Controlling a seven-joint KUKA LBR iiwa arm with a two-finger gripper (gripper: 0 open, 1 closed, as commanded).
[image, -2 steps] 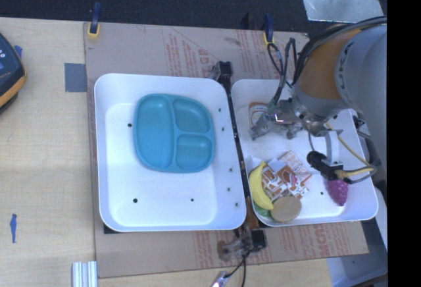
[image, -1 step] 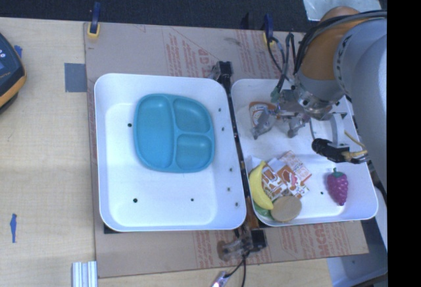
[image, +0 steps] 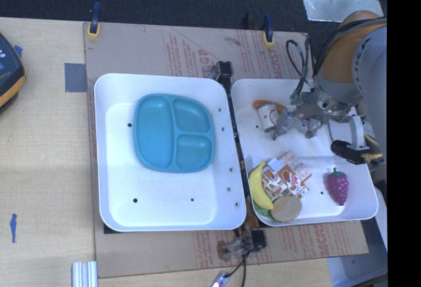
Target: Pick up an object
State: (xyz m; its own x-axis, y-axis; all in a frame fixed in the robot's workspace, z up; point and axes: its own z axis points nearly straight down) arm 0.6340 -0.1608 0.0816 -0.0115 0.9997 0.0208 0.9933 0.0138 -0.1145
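Observation:
My gripper hangs over the back of the right bin, its two fingers spread open with nothing between them. Just left of the left finger lies a small orange-and-white item. Nearer the front are a red-and-white snack packet, a yellow banana against the bin's left wall, a round tan piece and a purple grape bunch at the right.
The left bin holds a blue divided plate. The arm's orange band and grey wrist cover the right bin's back right corner. A dark device lies at the bench's far left edge.

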